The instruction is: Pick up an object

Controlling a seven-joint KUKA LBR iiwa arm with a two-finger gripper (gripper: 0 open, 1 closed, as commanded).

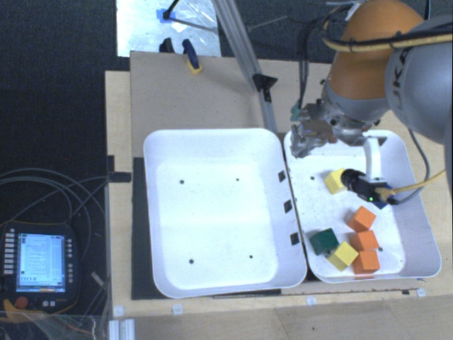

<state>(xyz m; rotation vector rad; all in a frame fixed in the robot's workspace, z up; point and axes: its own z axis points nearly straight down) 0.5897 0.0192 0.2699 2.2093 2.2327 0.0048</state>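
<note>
The arm [382,55] enters from the right and positions the claw [306,139] over the upper left corner of the right bin [417,250], close to the wall shared with the left bin [219,211]. The spread of the claw cannot be determined, and no object is visible in it. The right bin contains six blocks: one yellow block [334,182] near the centre, beside a black fitting on the arm, and a cluster toward the lower edge made up of a green block [324,241], a second yellow block [343,255] and three orange blocks [364,241]. Both bins rest on the counter [205,98].
</note>
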